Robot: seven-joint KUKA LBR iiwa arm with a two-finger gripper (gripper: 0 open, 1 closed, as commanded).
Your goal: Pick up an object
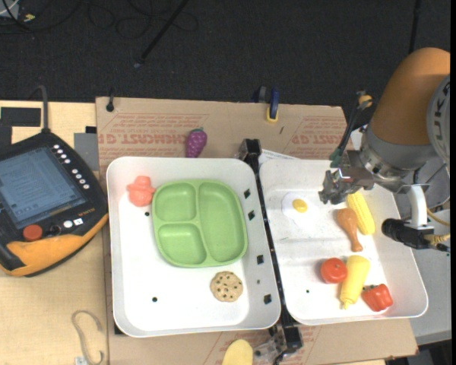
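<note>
My gripper (332, 188) hangs over the upper middle of the right bin (410, 303), with the grey arm and its orange band behind it to the right. It sits between a fried egg (298, 204) on its left and a corn cob (362, 212) on its right. A brown drumstick (350, 227) lies just below the gripper. Further toward the front are a red tomato (333, 270), a yellow squash-like piece (353, 279) and a red pepper (377, 297). I see nothing held in the gripper.
The left bin (129, 295) holds a green divided plate (200, 223), a pink toy (140, 192) and a cookie (227, 286). Purple grapes (196, 142) and a yellow lemon (238, 351) lie outside the bins. A teach pendant (38, 196) rests at the left.
</note>
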